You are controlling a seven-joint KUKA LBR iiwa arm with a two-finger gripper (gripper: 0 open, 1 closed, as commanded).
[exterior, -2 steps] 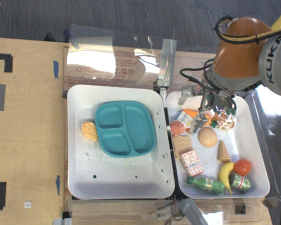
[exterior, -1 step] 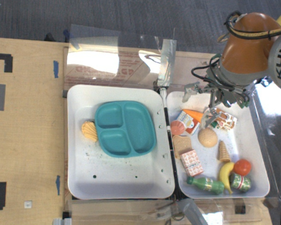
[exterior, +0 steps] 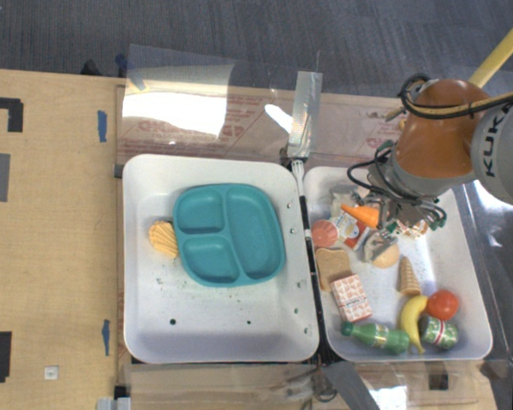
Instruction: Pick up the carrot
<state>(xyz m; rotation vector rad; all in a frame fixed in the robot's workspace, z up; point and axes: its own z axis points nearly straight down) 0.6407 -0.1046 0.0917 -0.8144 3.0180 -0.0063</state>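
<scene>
1. A green bottle (exterior: 376,336) is lying at the near edge of the right bin (exterior: 475,293), beside a banana (exterior: 412,319).
2. The carrot (exterior: 361,215) is lying at the far end of that bin, just beside the arm's (exterior: 436,132) wrist.
3. The arm is hanging over that carrot; I cannot tell how its jaws are standing.
4. Judging by this, the lift is not yet done: gripping and raising are remaining.

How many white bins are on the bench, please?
2. The left bin holds a teal divided plate and a shell-shaped toy. The right bin holds the carrot among other toy foods, under the arm.
</scene>
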